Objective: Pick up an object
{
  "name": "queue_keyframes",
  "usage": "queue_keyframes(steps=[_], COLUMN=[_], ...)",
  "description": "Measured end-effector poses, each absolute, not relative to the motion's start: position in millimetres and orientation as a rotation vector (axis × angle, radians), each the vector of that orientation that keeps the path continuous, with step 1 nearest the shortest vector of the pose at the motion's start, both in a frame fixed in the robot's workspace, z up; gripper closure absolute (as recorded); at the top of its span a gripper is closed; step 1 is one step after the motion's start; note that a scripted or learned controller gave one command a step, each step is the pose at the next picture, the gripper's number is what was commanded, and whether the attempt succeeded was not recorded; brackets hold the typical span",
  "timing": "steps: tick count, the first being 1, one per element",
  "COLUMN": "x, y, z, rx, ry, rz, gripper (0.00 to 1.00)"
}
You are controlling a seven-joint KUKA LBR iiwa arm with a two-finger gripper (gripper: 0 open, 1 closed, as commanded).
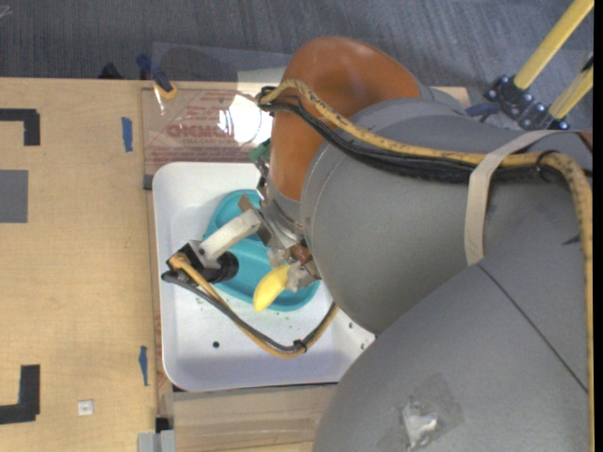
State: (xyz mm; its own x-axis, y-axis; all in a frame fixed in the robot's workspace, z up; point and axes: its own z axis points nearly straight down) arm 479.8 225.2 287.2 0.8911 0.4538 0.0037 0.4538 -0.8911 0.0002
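The bin (188, 347) looks like smooth white plastic with a faint sheen. In it, the turquoise dish (247, 269) is glossy plastic, and the yellow piece (269, 290) resting on it has a smooth, waxy-looking surface. The counter (75, 252) is matt tan board, like cardboard or raw wood. The arm (452, 281) has a matt grey painted shell, its orange band (330, 92) slightly shiny. A cable (264, 339) looks braided and rough.

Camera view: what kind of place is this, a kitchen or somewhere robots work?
Likely a robot lab or test bench, not a kitchen. A big grey arm reaches into a white bin, the bench bears tape marks, and grey carpet lies beyond.
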Motion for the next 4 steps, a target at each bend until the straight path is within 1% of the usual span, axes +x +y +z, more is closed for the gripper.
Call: queue_keyframes(steps=[1,2,3,4], x=[478.8,479.8,478.1,501.0], y=[192,227,225,225], z=[221,320,237,386], rx=[-3.127,-3.118,-3.058,-3.124], ry=[-0.314,-0.354,-0.723,-0.314], rz=[0.005,-0.009,0.01,-0.01], gripper=[1.0,1.0,1.0,1.0])
